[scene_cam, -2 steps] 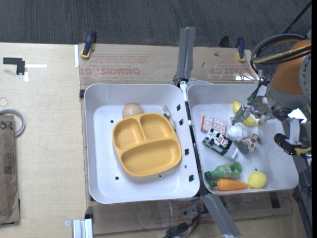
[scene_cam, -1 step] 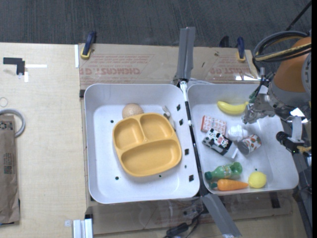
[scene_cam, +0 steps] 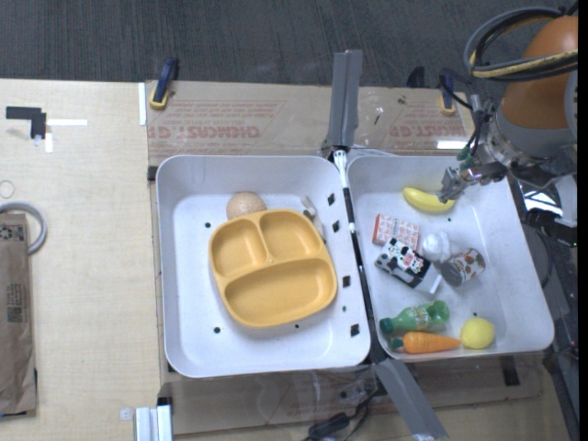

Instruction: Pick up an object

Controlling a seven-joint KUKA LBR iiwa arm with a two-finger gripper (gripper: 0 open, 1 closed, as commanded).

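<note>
Hand: the hand (scene_cam: 457,180) hangs low over the right bin's (scene_cam: 524,246) far corner; its grip I cannot tell.
Banana: the banana (scene_cam: 426,199) lies just left of it, touching.

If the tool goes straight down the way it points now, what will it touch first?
Most likely the banana. The tool points down at the banana's right end in the right bin. Its height above the fruit is unclear from this slanted view.
</note>
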